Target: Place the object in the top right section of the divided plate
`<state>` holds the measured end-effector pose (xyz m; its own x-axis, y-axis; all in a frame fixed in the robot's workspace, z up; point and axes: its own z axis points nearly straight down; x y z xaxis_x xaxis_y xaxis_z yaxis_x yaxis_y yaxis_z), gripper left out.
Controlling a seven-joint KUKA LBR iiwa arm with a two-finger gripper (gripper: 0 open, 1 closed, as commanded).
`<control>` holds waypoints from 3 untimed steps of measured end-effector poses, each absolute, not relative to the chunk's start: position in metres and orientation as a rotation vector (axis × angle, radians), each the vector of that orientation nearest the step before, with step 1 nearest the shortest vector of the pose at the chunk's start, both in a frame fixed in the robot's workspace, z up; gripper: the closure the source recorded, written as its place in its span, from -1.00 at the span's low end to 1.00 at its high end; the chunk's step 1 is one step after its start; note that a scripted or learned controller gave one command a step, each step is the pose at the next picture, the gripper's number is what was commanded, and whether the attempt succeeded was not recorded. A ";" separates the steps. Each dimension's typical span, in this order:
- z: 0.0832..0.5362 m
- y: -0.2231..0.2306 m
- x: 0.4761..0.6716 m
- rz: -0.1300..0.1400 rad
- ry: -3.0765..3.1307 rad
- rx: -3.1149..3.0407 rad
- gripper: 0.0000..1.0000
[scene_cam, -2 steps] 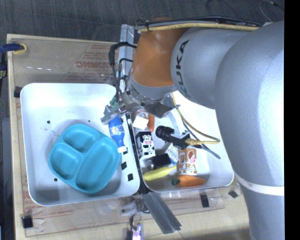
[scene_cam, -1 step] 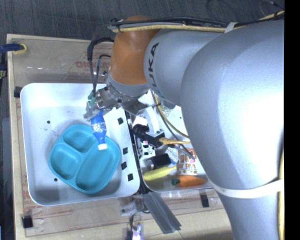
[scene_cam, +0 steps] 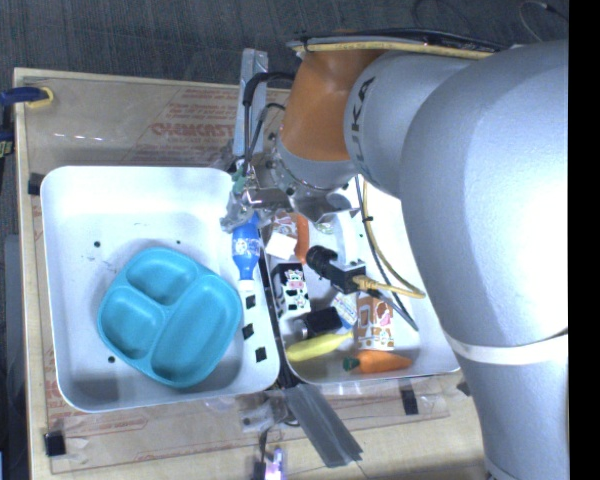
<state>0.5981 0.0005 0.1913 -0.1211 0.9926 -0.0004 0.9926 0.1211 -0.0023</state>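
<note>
While the gripper (scene_cam: 248, 200) hangs over the bins' shared wall, a blue bottle (scene_cam: 245, 253) sits right beneath its fingers. Whether they clasp it, I cannot tell. Farther off lies the blue divided plate (scene_cam: 170, 313).

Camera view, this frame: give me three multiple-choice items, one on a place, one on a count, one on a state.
1. Which bin holds the blue divided plate?
A. left bin
B. right bin
C. neither, it lies on the bench

2. How many sections does the plate have?
A. two
B. three
C. five

3. What lies on the plate?
A. a carrot
B. a banana
C. nothing

Answers:
1 A: the plate rests on the floor of the left bin.
2 B: two small sections and one large one show.
3 C: its sections are bare; the carrot and banana lie in the right bin.
</note>
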 end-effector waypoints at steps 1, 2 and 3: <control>0.191 0.044 0.599 0.005 -2.527 -1.862 1.00; 0.192 0.071 0.604 0.001 -2.585 -1.787 1.00; 0.191 0.040 0.588 0.005 -2.829 -1.357 1.00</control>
